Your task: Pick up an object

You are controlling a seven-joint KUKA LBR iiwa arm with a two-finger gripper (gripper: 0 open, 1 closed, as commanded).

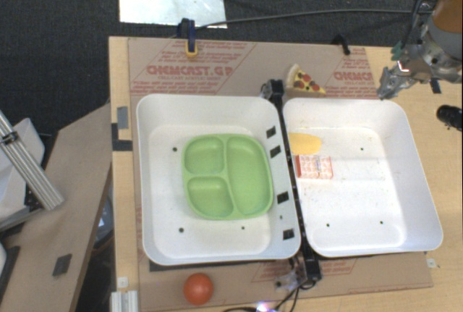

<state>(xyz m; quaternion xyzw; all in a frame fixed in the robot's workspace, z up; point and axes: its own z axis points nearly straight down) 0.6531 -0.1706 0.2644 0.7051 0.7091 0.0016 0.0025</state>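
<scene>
The arm's gripper (pixel 388 82) sits at the upper right of the frame, just above the far right corner of the right bin (pixel 416 180); whether its fingers are spread or closed cannot be told, and nothing shows between them. Inside the right bin, near its upper left corner, lie a yellow piece (pixel 305 143) and, touching it just below, a white card with red print (pixel 315 167). The left bin (pixel 155 180) holds a green divided plate (pixel 226 176) in its middle. On the surface (pixel 224 61) above the bins, a toy pizza slice (pixel 304 80) rests near where the two bins meet. An orange ball (pixel 197 288) lies at the bottom of the frame, below the left bin
</scene>
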